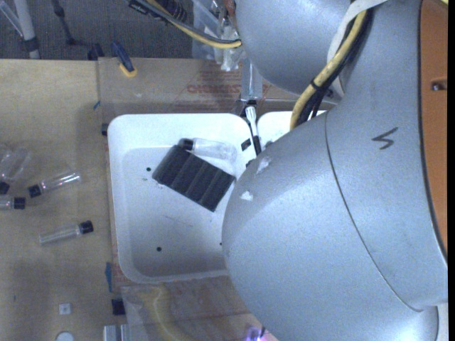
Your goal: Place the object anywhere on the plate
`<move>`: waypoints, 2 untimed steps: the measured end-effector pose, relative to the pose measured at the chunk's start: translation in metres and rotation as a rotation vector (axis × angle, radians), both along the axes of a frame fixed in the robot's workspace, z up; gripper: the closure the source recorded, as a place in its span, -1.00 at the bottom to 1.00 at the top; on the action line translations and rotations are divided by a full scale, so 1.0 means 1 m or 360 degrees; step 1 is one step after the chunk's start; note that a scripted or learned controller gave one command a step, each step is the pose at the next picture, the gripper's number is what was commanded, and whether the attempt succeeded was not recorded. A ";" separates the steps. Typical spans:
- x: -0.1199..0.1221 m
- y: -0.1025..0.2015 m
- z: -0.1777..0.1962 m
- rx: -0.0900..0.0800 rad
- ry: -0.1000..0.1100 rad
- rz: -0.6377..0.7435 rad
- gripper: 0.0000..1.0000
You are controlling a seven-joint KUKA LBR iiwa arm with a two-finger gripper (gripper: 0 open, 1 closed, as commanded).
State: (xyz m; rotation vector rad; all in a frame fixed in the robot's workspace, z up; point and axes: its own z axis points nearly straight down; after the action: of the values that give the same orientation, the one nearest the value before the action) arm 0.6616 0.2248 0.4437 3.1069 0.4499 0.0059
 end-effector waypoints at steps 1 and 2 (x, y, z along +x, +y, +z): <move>-0.046 0.000 -0.100 0.0001 0.0009 -0.0140 1.00; -0.003 -0.001 -0.103 0.0000 0.0013 0.0481 1.00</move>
State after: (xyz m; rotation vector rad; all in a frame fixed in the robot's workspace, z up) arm 0.6589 0.2236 0.3410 3.0057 0.9130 -0.0064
